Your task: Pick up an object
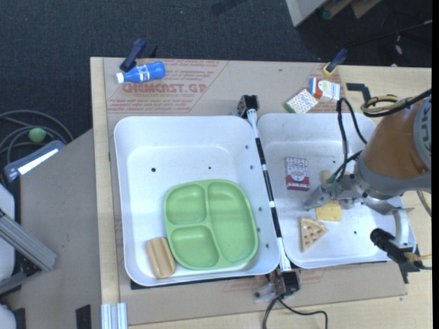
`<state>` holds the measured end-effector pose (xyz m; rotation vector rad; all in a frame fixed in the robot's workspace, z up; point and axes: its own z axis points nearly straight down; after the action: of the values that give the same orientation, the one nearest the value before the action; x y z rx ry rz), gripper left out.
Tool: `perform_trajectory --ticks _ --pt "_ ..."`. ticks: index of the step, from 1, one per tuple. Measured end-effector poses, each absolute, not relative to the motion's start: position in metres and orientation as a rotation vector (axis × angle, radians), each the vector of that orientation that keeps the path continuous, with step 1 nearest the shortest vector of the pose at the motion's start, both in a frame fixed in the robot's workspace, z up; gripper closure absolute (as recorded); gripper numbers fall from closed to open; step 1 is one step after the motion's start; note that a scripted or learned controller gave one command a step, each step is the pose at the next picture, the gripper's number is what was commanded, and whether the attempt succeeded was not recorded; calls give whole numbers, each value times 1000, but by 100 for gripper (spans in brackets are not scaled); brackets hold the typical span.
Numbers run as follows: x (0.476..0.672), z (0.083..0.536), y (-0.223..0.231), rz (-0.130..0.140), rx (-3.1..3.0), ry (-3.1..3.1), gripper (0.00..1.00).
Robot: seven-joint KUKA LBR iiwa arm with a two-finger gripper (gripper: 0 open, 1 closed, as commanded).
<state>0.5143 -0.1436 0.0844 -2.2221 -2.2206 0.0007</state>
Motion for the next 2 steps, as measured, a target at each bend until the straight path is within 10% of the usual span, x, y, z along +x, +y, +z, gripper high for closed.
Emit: perform_trajectory --ticks 1,2 --pt "517 98 -146 -5 -2232 -2225 100" --pt "480 227 -86 -2 -2221 -2223 100"
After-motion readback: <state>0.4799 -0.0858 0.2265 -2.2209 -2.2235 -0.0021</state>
